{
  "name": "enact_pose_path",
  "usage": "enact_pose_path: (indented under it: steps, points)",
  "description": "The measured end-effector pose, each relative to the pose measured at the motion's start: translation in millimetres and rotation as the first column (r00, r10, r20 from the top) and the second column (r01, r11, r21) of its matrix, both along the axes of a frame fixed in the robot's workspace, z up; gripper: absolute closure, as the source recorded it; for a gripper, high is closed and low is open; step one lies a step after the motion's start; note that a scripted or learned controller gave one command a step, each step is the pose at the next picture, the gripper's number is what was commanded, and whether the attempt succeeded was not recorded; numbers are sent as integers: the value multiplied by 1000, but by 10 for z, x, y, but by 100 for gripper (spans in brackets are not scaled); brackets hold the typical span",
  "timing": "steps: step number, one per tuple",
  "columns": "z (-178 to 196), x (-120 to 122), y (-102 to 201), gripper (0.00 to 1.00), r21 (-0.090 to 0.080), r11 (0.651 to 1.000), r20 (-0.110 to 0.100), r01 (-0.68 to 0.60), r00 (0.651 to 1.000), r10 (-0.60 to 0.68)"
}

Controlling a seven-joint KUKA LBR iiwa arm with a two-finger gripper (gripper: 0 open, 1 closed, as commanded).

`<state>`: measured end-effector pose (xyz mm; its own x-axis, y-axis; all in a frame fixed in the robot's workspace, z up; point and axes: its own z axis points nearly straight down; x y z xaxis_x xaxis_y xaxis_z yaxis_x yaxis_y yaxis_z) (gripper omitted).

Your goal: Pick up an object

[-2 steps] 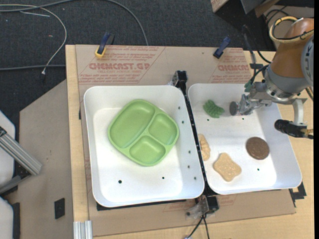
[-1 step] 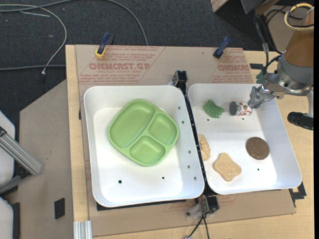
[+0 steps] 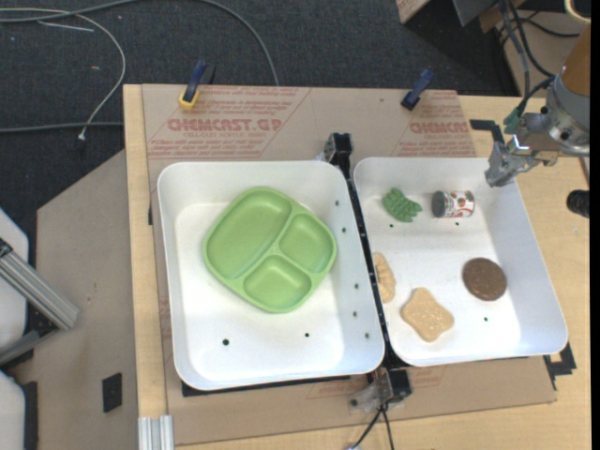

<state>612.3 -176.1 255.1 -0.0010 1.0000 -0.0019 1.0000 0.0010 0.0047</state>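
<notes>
Two shallow white bins sit side by side on the cardboard-covered bench in the camera view, and you can take the right bin (image 3: 539, 279) as your landmark. Inside it you have five small things. A leafy green toy piece (image 3: 402, 204) lies near its far-left corner, and just to the right of that a small can with a dark end and a red-and-white label (image 3: 453, 203) lies on its side. Nearer the front, a round flat brown disc (image 3: 485, 278) rests toward the bin's right wall. A tan lobed cracker-shaped toy (image 3: 427, 314) lies left of the disc and closer to the front rim. A pale tan oblong piece (image 3: 383, 277) sits right against the bin's left wall.

The gripper (image 3: 502, 171) hangs over the right bin's far-right corner — well apart from the can, the nearest object — with the grey arm behind it at the right edge. Its metal fingers (image 3: 496, 172) point down toward the rim; you cannot tell from here whether they are spread or pressed together, and nothing shows between them.

To the left of the right bin, the left bin (image 3: 187, 345) holds a light green plastic plate with three compartments (image 3: 270, 248), lying flat near its middle. Beyond the right bin, two blue clamps (image 3: 417, 89) grip the board's far edge.
</notes>
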Motion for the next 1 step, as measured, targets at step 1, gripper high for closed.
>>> enact_pose_path:
  steps: [1]
  points:
    - [-158,-157,517,100,6,1000,-12,-4,1000,4]
